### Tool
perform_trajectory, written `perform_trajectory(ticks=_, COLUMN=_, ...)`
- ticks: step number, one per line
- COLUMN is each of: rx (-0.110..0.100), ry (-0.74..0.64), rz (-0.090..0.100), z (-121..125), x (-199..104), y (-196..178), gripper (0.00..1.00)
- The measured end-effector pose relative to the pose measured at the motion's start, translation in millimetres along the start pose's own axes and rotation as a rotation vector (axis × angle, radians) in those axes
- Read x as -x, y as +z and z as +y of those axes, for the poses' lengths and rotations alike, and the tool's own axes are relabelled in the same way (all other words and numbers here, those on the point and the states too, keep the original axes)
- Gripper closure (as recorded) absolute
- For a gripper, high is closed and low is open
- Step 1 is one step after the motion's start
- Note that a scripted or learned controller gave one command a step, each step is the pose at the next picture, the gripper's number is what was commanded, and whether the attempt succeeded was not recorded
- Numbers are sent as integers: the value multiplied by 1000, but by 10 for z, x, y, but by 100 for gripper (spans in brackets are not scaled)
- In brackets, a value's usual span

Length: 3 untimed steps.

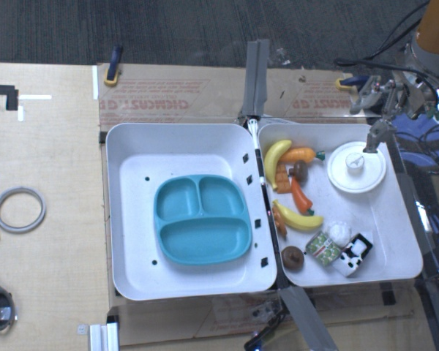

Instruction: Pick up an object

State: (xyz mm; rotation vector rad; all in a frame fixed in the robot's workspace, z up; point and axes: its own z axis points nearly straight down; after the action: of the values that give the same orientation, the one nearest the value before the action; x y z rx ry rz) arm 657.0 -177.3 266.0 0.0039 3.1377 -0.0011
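Camera view: we cannot tell the claw's state; poised at two o'clock over the white lid, it risks slipping off.

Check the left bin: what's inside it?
The left bin holds one blue divided tray, flat near its middle, with three compartments that look bare. Whatever lies under the tray is covered. The toy food sits in the right bin.

Red lettering runs along the cardboard sheet behind the two bins, printed upside down and mirrored from this view; individual letters are too blurred to read with confidence. The small green carton bears printing too small to read.
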Motion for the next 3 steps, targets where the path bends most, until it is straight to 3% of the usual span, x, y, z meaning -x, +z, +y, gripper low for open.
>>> perform_trajectory(ticks=1, rx=0, ry=-17, rz=1, z=612, x=-197, y=1543, gripper=0)
perform_trajectory(ticks=2, rx=-1, ry=107, rz=-2, z=778, x=-736, y=1719, gripper=0)
perform_trajectory(ticks=3, rx=-1, ry=139, rz=1, z=783, x=-1240, y=1730, gripper=0)
